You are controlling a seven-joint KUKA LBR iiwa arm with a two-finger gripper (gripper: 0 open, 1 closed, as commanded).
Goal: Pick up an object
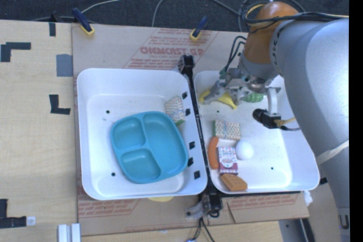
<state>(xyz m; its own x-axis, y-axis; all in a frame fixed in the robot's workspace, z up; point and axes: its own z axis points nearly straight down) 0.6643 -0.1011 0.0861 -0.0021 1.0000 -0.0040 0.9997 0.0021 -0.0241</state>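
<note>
Both white bins (pixel 91 122) look like smooth plastic with a slight sheen. In the left one, the blue divided tray (pixel 148 146) is glossy moulded plastic. At 12 o'clock, brown cardboard (pixel 164 51) lies matt under the bins, on a desk (pixel 28 139) of pale, smooth wood-look board. The arm (pixel 317 65) has a satin grey shell, with a glossy orange band (pixel 266 31).

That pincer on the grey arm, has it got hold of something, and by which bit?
It cannot be told. The pincer hangs low in the right white bin, right at a small yellow banana-shaped toy, but the view does not show the toy gripped.
</note>
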